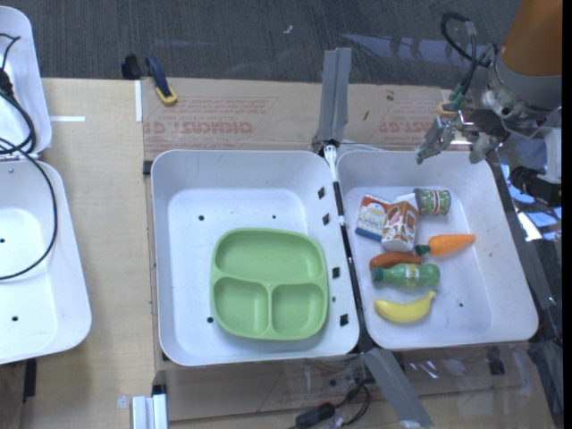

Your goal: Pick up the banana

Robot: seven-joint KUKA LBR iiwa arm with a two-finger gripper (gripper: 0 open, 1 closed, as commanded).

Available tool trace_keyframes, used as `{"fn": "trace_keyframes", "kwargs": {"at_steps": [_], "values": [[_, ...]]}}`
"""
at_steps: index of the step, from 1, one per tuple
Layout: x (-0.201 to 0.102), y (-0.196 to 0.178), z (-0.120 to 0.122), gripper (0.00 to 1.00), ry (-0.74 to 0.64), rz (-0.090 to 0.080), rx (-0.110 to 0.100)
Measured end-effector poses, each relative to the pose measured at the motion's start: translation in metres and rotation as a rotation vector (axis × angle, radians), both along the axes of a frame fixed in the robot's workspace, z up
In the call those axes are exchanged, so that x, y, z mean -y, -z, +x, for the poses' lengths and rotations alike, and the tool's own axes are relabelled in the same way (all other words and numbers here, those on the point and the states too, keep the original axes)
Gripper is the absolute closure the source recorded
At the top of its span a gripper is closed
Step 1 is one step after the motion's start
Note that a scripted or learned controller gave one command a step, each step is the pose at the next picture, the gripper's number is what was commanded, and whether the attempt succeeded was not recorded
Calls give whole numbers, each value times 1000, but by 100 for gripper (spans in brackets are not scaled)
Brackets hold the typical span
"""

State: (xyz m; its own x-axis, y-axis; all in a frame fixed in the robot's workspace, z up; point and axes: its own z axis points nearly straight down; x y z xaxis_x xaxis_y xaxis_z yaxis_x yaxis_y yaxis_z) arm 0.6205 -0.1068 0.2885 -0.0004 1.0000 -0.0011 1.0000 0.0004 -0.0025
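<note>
The yellow banana (405,309) lies near the front of the right bin (500,302), just below a green bottle (407,275). My gripper (454,148) hangs over the bin's back edge, far behind the banana, under the orange-banded wrist. Its two fingers (429,147) are spread open with nothing between them.
Around the banana lie a red sausage-like piece (391,259), an orange carrot (451,244), a small carton (387,222) and a green can (433,201). The left bin (179,239) holds a green divided plate (268,282). A grey divider post (335,96) stands between the bins at the back.
</note>
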Motion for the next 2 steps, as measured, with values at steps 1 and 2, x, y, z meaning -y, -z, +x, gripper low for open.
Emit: {"fn": "trace_keyframes", "kwargs": {"at_steps": [1, 2], "values": [[8, 150, -60, 0, 251, 0, -2], [-11, 159, -113, 0, 161, 1, -1]]}}
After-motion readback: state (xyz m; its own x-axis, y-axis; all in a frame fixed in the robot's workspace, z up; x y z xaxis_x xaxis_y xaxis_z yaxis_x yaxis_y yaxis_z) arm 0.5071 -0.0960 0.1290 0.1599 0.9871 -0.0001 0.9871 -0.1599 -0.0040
